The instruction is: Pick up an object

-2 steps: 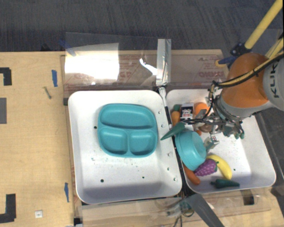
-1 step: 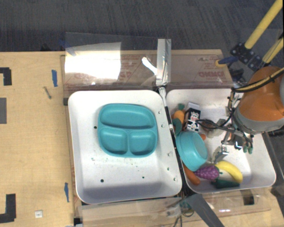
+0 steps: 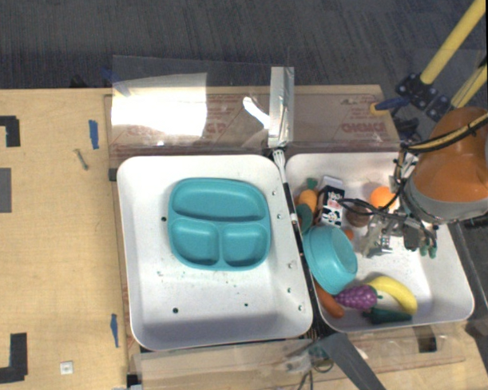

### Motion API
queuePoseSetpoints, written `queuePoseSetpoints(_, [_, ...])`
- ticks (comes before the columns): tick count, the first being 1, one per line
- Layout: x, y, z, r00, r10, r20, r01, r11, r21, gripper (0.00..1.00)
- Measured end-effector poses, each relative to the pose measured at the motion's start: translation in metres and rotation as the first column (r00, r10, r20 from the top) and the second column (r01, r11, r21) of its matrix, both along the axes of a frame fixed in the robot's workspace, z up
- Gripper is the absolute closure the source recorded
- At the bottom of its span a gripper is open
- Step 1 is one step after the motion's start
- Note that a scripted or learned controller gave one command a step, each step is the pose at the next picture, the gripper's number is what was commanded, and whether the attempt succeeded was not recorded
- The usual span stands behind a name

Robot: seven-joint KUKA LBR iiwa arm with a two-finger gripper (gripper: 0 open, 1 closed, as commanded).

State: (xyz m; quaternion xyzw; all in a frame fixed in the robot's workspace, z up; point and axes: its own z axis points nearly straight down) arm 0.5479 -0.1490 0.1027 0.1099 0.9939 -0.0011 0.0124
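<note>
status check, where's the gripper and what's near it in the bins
Gripper low in right bin, nothing seen held. Teal bowl just left of it, banana and grapes nearer the camera. Teal tray in left bin.

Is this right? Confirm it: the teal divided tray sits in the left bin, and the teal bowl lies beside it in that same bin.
Not quite. The camera view shows the teal divided tray in the left bin, but the teal bowl lies in the right bin, among the toy fruit.

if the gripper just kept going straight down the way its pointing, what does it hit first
Probably the bare floor of the right bin: the gripper points down between the teal bowl and the banana. Depth is unclear, so it might clip the bowl's rim.
</note>
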Motion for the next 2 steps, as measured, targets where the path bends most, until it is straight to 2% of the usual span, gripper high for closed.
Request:
queuePoseSetpoints(1, [0.044, 0.036, 0.113, 0.998, -0.067, -0.007, 0.067, 0.998, 0.005, 1.0])
queuePoseSetpoints(2, [-0.005, 0.057, 0.017, 0.992, 0.124, -0.023, -0.124, 0.992, 0.005, 1.0])
